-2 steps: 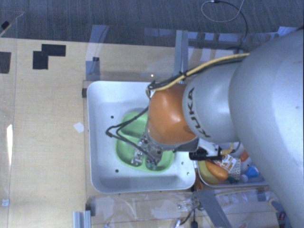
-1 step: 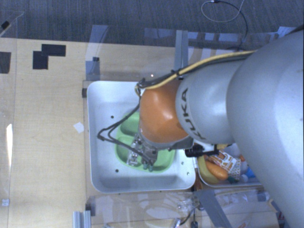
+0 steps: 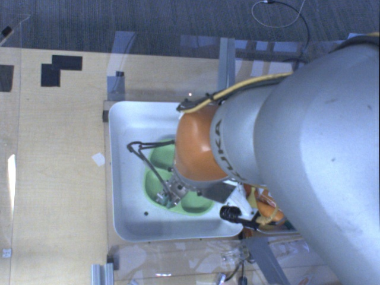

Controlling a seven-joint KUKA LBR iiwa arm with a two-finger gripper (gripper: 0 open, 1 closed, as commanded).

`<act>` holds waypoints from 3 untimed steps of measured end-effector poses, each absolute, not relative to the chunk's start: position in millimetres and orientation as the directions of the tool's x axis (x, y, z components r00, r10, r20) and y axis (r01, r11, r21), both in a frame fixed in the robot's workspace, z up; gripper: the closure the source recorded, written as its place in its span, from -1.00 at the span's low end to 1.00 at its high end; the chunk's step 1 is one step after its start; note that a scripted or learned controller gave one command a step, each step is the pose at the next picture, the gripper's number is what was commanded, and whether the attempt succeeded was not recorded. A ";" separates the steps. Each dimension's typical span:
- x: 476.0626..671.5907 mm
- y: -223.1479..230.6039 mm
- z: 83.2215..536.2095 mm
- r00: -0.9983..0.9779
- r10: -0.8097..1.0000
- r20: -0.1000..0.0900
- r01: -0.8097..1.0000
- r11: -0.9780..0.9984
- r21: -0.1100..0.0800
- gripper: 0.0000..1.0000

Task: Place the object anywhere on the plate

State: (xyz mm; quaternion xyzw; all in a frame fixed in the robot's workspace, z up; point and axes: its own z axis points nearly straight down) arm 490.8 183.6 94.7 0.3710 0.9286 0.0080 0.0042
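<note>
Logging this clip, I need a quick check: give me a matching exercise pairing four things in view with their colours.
Things:
1. plate
2. bin
3. band
4. cable

Colours:
A. white
B. yellow
C. green
D. orange

Pairs: 1-C, 2-A, 3-D, 4-B

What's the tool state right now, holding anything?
Tool: low over the green plate in the left white bin; open or closed cannot be told, and no held object can be made out.
</note>
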 end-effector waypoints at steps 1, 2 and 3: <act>614.1 173.0 257.3 -0.727 0.687 -0.005 0.687 0.727 0.008 1.00; 565.6 154.5 151.7 -0.615 0.789 -0.002 0.789 0.615 0.003 1.00; 487.1 145.2 189.1 -0.405 0.914 0.001 0.914 0.405 0.002 1.00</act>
